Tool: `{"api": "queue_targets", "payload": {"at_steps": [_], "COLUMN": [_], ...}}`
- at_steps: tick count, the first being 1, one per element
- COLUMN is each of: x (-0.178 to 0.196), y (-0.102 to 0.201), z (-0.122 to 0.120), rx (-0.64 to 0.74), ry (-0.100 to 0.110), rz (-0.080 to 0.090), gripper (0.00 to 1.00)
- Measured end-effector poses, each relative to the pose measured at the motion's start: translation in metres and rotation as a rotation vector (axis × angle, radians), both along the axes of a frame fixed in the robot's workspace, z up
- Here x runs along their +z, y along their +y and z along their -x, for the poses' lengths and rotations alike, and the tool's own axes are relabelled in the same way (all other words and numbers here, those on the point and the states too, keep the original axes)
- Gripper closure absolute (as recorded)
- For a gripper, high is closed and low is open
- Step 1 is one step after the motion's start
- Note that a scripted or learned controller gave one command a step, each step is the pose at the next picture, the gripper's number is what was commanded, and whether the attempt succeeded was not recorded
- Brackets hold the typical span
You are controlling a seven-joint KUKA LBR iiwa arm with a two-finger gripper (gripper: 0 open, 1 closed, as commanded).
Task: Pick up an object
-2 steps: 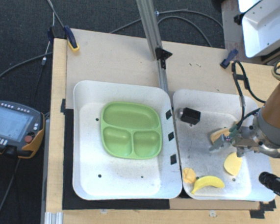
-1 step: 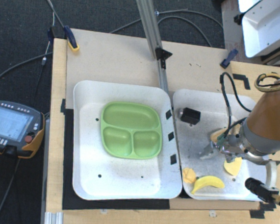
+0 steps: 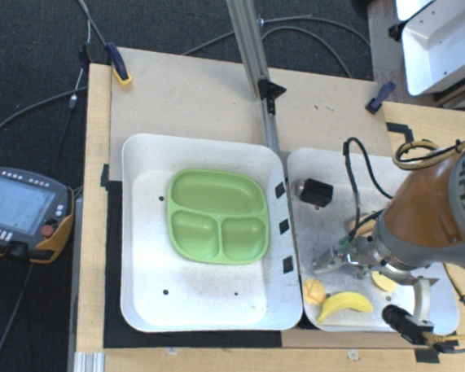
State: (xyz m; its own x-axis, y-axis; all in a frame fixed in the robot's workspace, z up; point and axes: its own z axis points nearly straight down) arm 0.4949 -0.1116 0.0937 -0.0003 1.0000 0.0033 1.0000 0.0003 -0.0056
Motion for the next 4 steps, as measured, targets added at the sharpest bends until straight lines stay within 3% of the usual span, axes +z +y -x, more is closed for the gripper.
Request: {"api": "queue_targets", "payload": {"at_steps": [1,4], "x": [0.014,0.166], "y": [0.0,0.002], "z": [-0.001,-0.011], "rx": [-0.001,0.002], "ry": [-0.005,-0.011], "rz": [0.001,0.004], "gripper": [1.0,1.0]}}
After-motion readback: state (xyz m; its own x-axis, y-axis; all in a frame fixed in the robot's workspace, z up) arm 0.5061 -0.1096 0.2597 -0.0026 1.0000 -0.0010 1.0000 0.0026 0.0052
